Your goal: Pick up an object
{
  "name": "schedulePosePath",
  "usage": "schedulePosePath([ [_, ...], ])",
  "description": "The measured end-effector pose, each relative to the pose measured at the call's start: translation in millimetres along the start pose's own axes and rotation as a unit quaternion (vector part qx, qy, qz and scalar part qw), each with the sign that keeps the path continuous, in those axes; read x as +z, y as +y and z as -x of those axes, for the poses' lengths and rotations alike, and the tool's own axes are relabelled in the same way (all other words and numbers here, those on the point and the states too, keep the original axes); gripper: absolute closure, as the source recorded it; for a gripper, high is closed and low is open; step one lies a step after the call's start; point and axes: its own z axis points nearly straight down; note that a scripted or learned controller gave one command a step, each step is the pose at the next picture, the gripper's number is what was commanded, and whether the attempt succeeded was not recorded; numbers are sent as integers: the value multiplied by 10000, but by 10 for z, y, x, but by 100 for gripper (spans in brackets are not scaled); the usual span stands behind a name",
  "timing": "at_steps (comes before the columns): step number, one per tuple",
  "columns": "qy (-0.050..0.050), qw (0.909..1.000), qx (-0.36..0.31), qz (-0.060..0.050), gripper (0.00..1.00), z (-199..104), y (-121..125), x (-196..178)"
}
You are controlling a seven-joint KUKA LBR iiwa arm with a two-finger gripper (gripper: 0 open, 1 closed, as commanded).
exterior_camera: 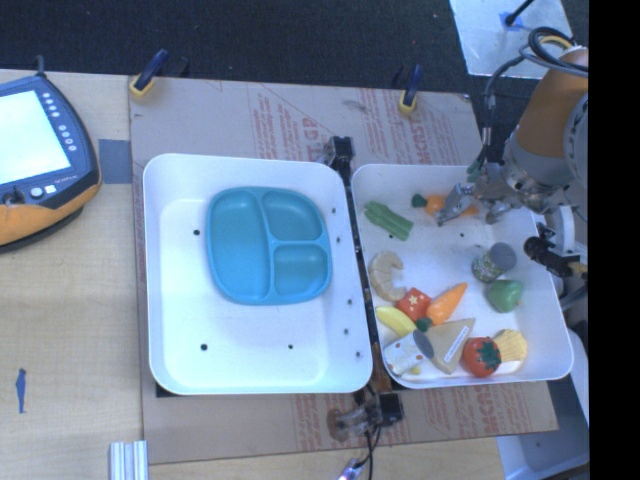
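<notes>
You have the table [70,308] under everything, with a brown board on it carrying two white bins side by side. The left bin [175,268] holds a blue divided plate [268,245] lying flat, a little toward 12 o'clock of the bin's middle. The right bin [545,353] holds the small toys you can pick from. The arm [550,118] comes in from 3 o'clock and bends down over the right bin's 1 o'clock corner. At 9 o'clock on the table sits an orange-edged control tablet [40,163]. The gripper [478,201] hangs low over the bin near its 12 o'clock rim; its fingers look spread apart with nothing between them. Just beside them toward 9 o'clock lies a small orange piece [433,204], and further that way a green pod [388,220]. At the bin's centre toward 3 o'clock sits a grey round item [493,262] with a green pepper [505,294] just at its 6 o'clock. Toward 6 o'clock you see a carrot [447,301], a cheese wedge [447,343], a tomato [481,356] and a banana [396,320] crowded near each other.
</notes>
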Motion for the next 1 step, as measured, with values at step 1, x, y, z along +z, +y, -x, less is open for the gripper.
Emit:
schedulePosePath([
  [1, 3, 10000, 2, 0, 0, -13, 0, -2],
])
